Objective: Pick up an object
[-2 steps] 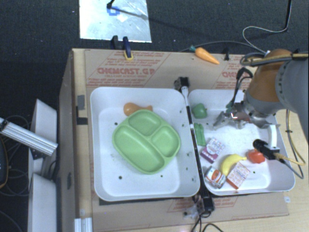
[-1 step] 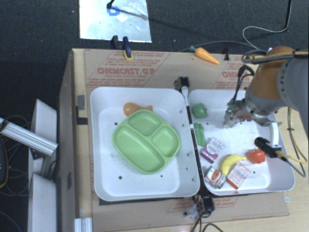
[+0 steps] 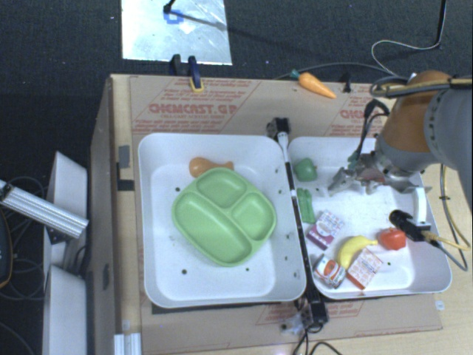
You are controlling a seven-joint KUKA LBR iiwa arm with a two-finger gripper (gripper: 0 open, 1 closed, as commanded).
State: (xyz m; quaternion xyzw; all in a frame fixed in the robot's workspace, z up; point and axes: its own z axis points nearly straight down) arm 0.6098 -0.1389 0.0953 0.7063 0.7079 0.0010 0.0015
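My gripper [image 3: 352,184] hangs over the back of the right bin [image 3: 436,272], open, with nothing between its fingers. A green pepper-like toy [image 3: 304,170] lies just left of it. Toward the front of the bin lie a green packet [image 3: 305,205], a pink packet [image 3: 325,229], a banana [image 3: 353,248], a red tomato-like toy [image 3: 392,238], a red-and-white packet [image 3: 365,268] and a small can [image 3: 330,270].
The left bin [image 3: 159,272] holds a green divided plate [image 3: 224,214] with an orange toy [image 3: 201,166] behind it. A carrot [image 3: 316,85] lies on the bench behind the right bin. A divider [image 3: 293,205] separates the bins.
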